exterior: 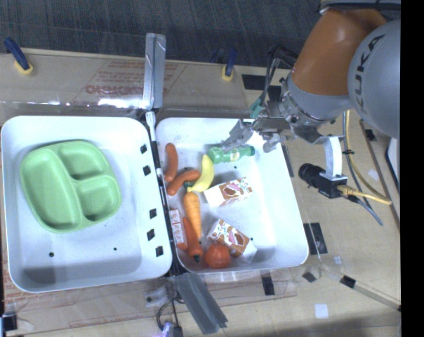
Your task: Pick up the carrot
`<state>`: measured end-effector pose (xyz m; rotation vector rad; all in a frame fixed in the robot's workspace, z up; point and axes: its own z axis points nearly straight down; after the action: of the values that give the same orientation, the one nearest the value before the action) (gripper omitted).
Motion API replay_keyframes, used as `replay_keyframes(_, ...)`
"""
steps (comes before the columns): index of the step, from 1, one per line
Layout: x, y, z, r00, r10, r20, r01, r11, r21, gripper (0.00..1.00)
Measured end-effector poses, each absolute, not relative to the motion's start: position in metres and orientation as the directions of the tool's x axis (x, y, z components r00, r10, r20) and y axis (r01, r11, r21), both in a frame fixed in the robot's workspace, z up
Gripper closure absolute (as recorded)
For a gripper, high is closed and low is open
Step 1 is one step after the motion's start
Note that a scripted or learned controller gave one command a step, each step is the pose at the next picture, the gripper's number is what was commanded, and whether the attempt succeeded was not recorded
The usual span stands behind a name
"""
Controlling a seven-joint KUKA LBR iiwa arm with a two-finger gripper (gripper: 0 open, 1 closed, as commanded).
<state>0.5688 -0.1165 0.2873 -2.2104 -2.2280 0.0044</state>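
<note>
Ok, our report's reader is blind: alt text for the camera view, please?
A grey-and-orange robot arm's gripper hovers at a green bottle in the right bin, which also holds a carrot, banana, sausages, tomato and two cartons. The left bin holds a green divided tray.

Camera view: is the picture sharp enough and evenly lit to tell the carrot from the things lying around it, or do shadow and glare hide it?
Camera view: soft overall, small print unreadable; light is even with no strong glare; the carrot stands out clearly by its orange against the right bin; faint shadow lies along the left bin near its lower wall; the claw looks slightly blurred above the green bottle.
</note>
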Motion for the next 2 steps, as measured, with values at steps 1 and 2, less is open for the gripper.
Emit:
replay_keyframes(1, 0.509, -0.092, 0.128, -0.052, 0.999, 0.001, 0.999, 0.052, -0.005, 0.00)
replay_keyframes(2, 0.532, -0.092, 0.091, -0.093, 0.996, 0.000, 0.996, 0.093, -0.003, 0.00)
